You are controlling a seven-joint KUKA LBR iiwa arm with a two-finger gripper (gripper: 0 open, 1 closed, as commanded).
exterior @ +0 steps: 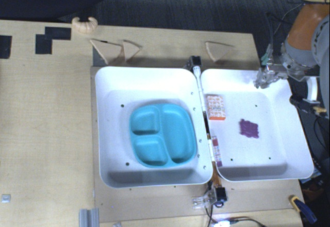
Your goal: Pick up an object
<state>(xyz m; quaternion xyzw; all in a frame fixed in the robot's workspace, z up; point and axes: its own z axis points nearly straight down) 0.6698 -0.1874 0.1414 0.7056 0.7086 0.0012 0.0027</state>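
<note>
Left of the centre divider (202, 99) sits a blue sectioned plate (162, 134), right of it a small carton (215, 107) and purple scrap (249, 128), while the hand (262, 80), grip unreadable, hovers farther right, nothing taken, needing to descend.

Smooth white plastic bins (105, 117); glossy turquoise plastic plate (163, 134); matt pale wood bench (46, 133); printed paper packet (215, 107); at 3 o'clock, purple cloth-like scrap (249, 128).
</note>
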